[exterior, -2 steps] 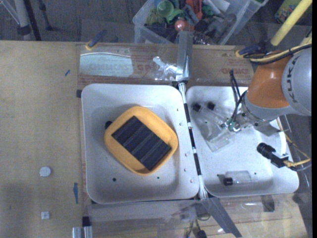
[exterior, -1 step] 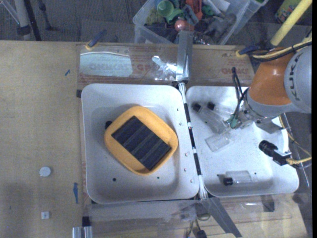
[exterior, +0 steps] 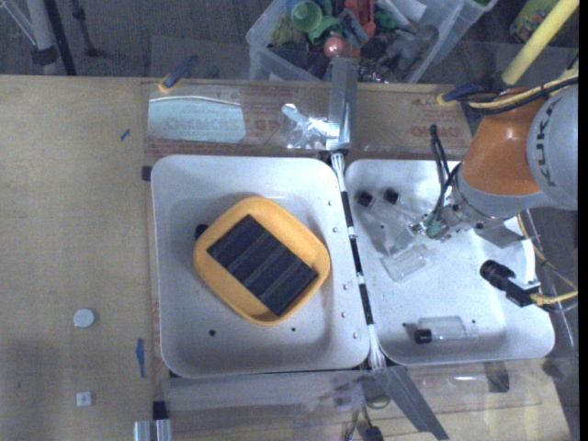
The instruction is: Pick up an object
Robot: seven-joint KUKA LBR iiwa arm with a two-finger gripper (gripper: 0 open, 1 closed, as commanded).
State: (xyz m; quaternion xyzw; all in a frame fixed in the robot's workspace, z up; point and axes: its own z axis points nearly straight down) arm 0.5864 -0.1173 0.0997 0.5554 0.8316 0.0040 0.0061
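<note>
End effector (exterior: 432, 225) sits low in the right white bin (exterior: 537, 338); grip state can't be told; the clear plastic block (exterior: 405, 263) lies just beside it, down-left, long axis slanting.

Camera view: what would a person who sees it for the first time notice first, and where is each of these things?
The eye goes first to the yellow object with a dark ribbed panel, lying tilted in the middle of the left bin. Next comes the grey arm with its orange band, which reaches in from the right over the right bin. Small clear pieces with black caps lie scattered in that bin.
</note>
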